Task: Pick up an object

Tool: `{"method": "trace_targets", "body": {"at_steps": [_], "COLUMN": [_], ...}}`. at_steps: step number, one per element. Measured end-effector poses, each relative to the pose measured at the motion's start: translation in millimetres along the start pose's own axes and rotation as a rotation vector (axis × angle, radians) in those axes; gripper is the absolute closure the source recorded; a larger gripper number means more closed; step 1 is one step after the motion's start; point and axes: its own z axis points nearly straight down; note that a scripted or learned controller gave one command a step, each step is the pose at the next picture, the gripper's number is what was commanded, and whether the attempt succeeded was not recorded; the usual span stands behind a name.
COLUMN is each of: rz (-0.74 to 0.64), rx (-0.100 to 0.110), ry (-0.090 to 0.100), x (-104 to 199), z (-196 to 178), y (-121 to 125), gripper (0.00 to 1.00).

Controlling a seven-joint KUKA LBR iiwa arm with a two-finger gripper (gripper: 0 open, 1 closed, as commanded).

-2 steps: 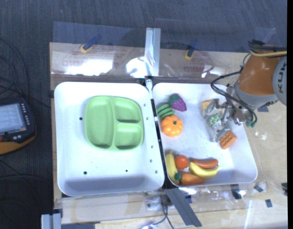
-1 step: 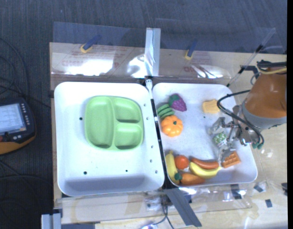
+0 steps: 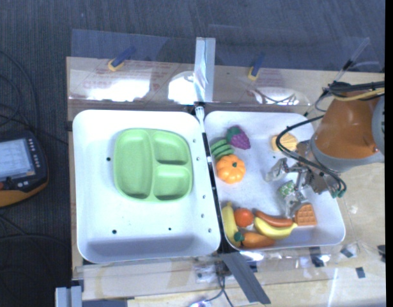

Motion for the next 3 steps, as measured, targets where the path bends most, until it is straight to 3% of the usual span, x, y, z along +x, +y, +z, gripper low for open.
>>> {"method": "trace_targets", "body": {"at_steps": [1, 2, 3], "rz": [-0.103, -0.084, -0.013], "rx": [0.0, 0.001, 0.001], "ry": [-0.003, -0.007, -0.001], "x": [25.1, 29.0, 27.3], "z": [-1.4, -2.1, -1.6], "y": [54.5, 87.2, 91.6], "gripper": [0.0, 0.0, 0.0]}}
